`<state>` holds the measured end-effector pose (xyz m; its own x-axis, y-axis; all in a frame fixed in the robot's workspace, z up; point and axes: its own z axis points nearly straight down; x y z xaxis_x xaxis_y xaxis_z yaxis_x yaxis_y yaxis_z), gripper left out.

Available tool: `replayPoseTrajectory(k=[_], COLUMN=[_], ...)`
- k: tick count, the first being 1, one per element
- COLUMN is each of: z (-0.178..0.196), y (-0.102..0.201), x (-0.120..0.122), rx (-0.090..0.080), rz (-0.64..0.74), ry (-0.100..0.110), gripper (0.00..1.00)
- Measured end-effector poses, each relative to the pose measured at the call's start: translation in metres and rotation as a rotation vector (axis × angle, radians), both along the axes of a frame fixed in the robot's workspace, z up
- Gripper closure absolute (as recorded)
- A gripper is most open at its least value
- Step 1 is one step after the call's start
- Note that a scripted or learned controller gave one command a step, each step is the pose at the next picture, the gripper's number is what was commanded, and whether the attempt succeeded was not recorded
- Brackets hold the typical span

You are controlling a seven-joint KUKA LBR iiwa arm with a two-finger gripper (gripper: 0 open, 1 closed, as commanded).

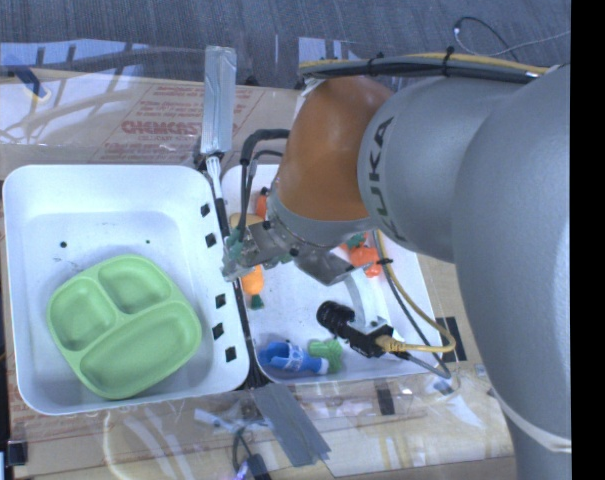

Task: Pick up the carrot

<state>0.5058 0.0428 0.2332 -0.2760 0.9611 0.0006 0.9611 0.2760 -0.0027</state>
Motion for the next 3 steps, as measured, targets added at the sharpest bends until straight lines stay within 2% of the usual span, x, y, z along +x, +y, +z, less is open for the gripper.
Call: replayPoseTrajectory(k=[1,2,3], z=[0.018,-0.010,-0.043], y=[-0.073,-0.061,-0.018], x=[-0.003,0.035,0.004], rx=[-0.001,-0.001,-0.001], rz=[-0.206,-0.234,-0.272], ry=[-0.001,0.002,0.005], gripper=[1.00,1.00,1.00])
